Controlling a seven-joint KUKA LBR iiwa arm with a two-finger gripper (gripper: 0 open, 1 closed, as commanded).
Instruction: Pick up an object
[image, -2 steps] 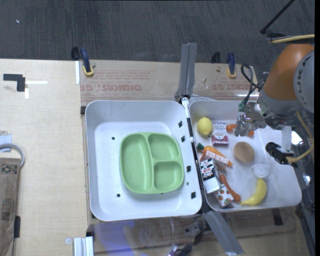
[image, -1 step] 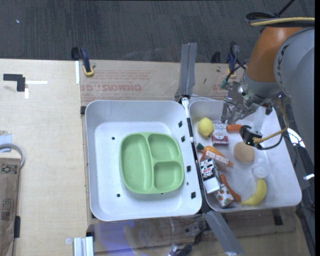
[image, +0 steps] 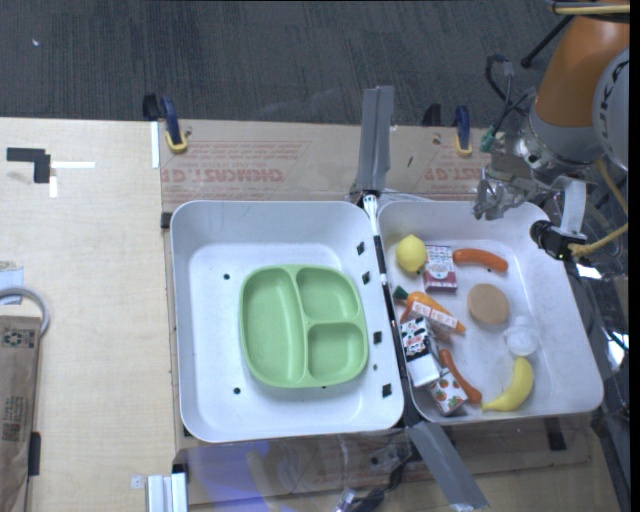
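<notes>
Your gripper (image: 497, 200) hangs above the far rim of the right bin (image: 560, 395), fingers apart and holding nothing. Below it in that bin you see a lemon (image: 411, 253), a sausage (image: 480, 260), a round brown disc (image: 489, 305), small cartons (image: 420, 350) and a banana (image: 512, 386) near the front. The left bin (image: 200, 300) carries a green divided plate (image: 303, 325). Both bins sit on the table (image: 80, 300).

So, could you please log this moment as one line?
end effector: above right bin's far edge | grasp: none seen | lemon, banana: in bin | green tray: left bin
</notes>
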